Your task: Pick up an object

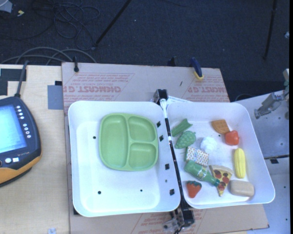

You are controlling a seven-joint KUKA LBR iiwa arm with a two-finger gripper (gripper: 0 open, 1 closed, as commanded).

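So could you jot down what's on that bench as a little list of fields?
left bin: green divided plate
right bin: toy food
red items: tomato, strawberry
yellow item: corn
near front edge: pizza slice, bread roll
left of bins: handheld screen

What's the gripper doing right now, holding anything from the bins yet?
Gripper: at the right edge beside the right bin; open or closed cannot be told, and nothing can be seen in it.
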